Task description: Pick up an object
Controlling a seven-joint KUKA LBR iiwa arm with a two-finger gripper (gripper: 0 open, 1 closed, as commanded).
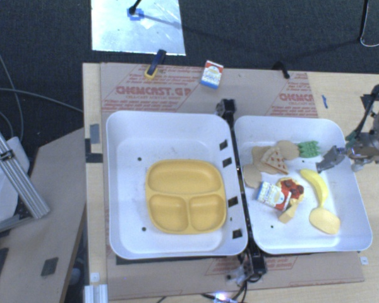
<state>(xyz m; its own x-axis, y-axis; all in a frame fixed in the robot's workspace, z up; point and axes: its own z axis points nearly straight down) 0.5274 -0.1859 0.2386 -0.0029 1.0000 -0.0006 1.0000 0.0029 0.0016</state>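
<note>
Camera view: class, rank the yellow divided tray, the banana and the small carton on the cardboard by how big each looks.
1. Yellow divided tray, clearly largest.
2. Banana.
3. Small carton.
The last two look close; the carton lies farther up the slanted view, so their order is unsure.

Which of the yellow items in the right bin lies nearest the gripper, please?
The banana, just below-left of the gripper; the yellow blob lies nearer the bin's front edge.

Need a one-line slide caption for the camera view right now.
Tool poised over right bin beside banana; yellow tray sits in left bin.
</note>
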